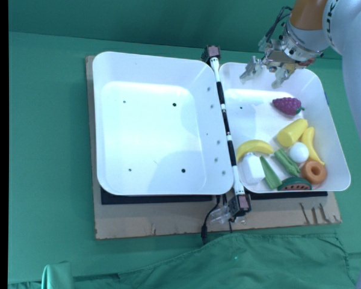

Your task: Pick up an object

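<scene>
My gripper (265, 74) hangs over the far edge of the right bin (336, 138), its two fingers spread apart with nothing between them. A purple bunch of grapes (287, 106) lies just below and to the right of it. Further toward the front lie a yellow banana (254, 147), a yellow corn-like piece (292, 132), a second banana (310, 143), a white ball (299, 152), an orange ring (314, 172), a watermelon slice (293, 185), green vegetable pieces (269, 172) and a white block (253, 168).
The left bin (108, 77) holds only a few dark specks. A black-and-white divider bar (225, 122) runs between the bins. Both bins rest on a cardboard sheet (156, 224) over green cloth. The arm (349, 35) comes in from the upper right.
</scene>
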### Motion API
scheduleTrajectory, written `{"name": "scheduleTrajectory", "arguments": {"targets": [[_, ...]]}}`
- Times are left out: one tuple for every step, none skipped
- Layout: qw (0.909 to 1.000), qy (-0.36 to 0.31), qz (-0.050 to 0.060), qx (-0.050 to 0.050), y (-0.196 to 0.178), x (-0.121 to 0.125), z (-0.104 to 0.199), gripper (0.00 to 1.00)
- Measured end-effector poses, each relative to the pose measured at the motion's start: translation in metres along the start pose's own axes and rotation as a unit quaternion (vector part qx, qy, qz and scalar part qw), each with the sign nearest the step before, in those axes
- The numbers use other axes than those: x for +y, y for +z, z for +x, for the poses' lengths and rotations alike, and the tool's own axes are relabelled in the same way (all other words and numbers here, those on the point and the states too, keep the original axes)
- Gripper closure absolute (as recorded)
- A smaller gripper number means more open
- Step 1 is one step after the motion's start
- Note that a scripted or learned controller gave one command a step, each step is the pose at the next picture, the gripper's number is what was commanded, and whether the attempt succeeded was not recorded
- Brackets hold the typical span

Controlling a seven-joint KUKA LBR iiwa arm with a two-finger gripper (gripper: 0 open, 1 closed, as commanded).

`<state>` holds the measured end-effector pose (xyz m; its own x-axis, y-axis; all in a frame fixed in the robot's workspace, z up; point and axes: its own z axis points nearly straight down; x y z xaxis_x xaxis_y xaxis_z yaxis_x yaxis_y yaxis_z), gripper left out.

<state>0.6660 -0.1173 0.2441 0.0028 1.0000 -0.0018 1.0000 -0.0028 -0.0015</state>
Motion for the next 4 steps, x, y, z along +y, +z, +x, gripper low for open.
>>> {"name": "scheduleTrajectory", "arguments": {"targets": [[1.0,0.001,0.0,0.0,0.059,0.0,-0.007,0.0],[1.0,0.0,-0.004,0.0,0.06,0.002,-0.008,0.0],[0.9999,0.001,-0.011,-0.003,0.044,0.005,-0.01,1.0],[1.0,-0.001,-0.007,0.0,-0.008,0.004,-0.003,1.0]]}}
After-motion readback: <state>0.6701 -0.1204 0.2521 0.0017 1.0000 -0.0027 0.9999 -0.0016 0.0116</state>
